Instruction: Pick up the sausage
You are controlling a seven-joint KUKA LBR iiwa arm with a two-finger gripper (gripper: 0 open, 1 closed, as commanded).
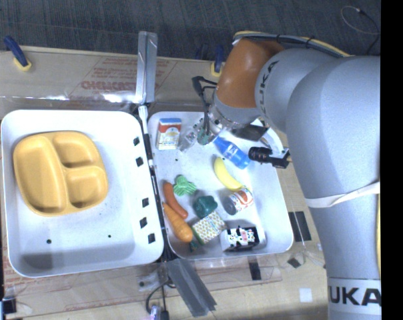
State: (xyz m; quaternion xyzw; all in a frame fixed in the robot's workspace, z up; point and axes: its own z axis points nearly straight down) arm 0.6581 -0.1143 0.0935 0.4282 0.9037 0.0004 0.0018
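The sausage (pixel 175 199) is a reddish-orange link lying at a slant near the left wall of the right bin (pixel 279 199), with nothing touching it from above. An orange carrot (pixel 179 226) lies just below it, almost end to end. My gripper (pixel 197 136) hangs low over the far part of the same bin, between a small red-and-white carton (pixel 169 133) and a blue bottle (pixel 231 152). It stands well apart from the sausage, up and to the right of it. Nothing shows in its grasp.
Around the sausage lie a green leafy toy (pixel 183 186), a dark green pepper (pixel 204 206), a patterned box (pixel 208 227), a banana (pixel 226 174), a can (pixel 238 200) and a cow-print carton (pixel 241 237). The left bin (pixel 28 259) holds a yellow divided tray (pixel 60 172).
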